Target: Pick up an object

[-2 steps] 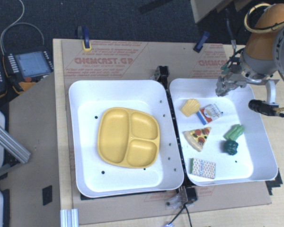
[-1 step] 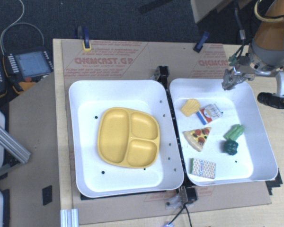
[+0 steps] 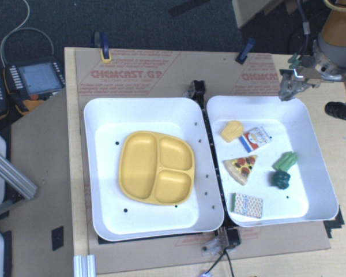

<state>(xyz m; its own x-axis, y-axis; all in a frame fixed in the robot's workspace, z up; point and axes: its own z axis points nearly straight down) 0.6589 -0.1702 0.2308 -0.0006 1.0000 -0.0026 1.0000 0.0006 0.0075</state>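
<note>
Five small objects we count in the right bin [image 3: 311, 154]: a yellow ridged piece [image 3: 232, 131] at the upper left, a red, white and blue packet [image 3: 255, 138] touching or just beside it, a toy pizza slice [image 3: 241, 168] below them, a green toy vegetable [image 3: 283, 169] toward the right wall, and a patterned flat packet [image 3: 247, 205] near the front edge. We log the hand [image 3: 288, 88] over the bin's far right corner, well apart from all five; whether its jaws are apart or together we cannot tell. We note a yellow divided plate [image 3: 156, 167] in the left bin [image 3: 104, 120]. Both bins sit on the bench [image 3: 179, 71], which is covered in printed brown board.
</note>
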